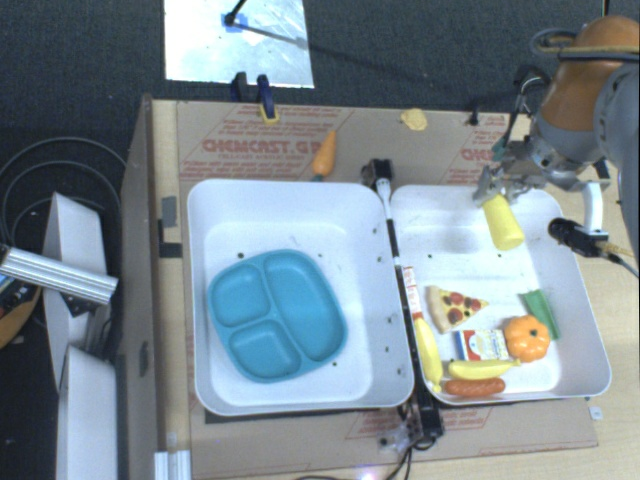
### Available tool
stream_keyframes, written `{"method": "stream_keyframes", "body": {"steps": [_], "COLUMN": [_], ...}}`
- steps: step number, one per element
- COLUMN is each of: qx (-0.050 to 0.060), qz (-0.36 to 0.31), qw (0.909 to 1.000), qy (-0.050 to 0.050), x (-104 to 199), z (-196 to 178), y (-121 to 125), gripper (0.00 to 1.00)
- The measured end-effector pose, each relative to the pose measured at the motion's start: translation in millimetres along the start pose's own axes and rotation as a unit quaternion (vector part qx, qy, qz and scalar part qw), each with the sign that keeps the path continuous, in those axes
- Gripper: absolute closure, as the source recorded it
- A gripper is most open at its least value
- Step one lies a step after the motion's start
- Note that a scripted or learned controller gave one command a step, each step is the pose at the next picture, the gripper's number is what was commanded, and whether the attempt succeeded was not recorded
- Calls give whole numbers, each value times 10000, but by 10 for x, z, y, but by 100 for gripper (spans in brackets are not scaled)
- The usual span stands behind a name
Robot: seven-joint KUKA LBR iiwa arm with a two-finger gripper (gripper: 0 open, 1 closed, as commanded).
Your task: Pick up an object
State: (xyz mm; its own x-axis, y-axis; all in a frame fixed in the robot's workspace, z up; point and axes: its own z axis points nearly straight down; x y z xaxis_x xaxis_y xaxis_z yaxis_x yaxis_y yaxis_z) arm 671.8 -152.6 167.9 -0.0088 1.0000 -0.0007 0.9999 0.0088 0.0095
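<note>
My gripper (498, 186) is over the far right corner of the right bin (440, 218). It is shut on the top end of a yellow cylinder (504, 224), which hangs tilted below the fingers and casts a faint shadow on the bin floor to its left. Lower in the same bin lie a pizza slice (455, 306), an orange fruit (527, 336), a green piece (538, 313), a small red and white box (481, 345), two yellow bananas (428, 346) and a red sausage (473, 388).
The left bin (230, 208) holds a blue divided plate (275, 313). An orange carrot (325, 153) and a small yellow piece (414, 120) lie on the cardboard behind the bins. A black divider (393, 248) runs between the bins.
</note>
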Motion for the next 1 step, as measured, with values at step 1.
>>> {"method": "stream_keyframes", "body": {"steps": [1], "qx": [20], "qz": [-10], "qw": [10000], "qy": [14], "x": [771], "z": [-524], "y": [-203], "gripper": [100]}}
